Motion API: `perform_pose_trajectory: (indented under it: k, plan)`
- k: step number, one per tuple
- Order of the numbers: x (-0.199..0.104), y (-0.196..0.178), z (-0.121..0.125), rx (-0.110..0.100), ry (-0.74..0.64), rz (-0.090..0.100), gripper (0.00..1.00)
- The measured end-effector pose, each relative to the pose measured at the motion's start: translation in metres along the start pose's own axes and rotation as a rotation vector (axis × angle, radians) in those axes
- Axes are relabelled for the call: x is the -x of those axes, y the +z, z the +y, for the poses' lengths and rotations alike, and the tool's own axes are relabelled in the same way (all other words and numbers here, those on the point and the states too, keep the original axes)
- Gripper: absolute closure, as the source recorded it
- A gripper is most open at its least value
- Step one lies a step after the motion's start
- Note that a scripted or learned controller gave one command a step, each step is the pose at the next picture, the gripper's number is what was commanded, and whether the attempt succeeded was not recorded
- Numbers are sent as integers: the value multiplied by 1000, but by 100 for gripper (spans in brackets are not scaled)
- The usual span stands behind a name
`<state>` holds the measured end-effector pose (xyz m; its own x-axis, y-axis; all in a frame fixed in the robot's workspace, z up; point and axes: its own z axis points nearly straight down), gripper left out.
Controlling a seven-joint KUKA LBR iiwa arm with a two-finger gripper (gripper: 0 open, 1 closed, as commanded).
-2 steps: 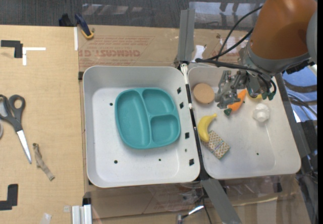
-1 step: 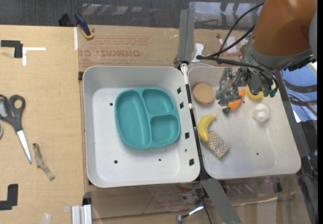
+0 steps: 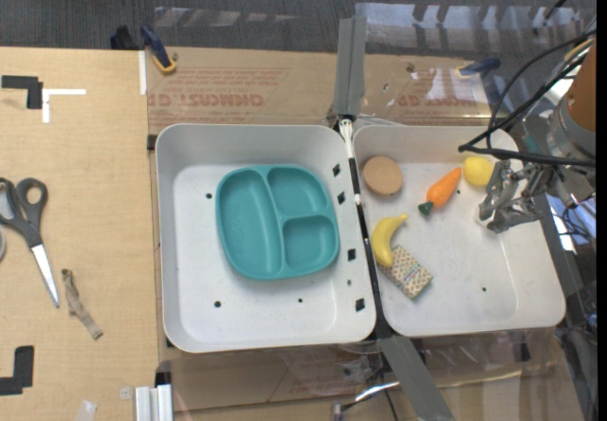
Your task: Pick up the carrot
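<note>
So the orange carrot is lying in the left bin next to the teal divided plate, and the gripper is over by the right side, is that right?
Not quite. The camera view shows the orange carrot in the right white bin, between the round tan cookie and the yellow lemon. The teal divided plate sits alone in the left white bin. The gripper is indeed at the right side.

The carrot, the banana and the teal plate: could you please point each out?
carrot (image 3: 443, 190), camera view, middle of its orange body.
banana (image 3: 384, 239), camera view, middle of its curve.
teal plate (image 3: 248, 220), camera view, floor of its largest compartment.
</note>
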<state>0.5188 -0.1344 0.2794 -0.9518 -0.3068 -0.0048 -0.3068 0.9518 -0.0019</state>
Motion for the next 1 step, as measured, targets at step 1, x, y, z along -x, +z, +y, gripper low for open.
perform_pose_trajectory:
  k: [1]
  plan:
    - [0, 0, 0, 0, 0, 0, 0]
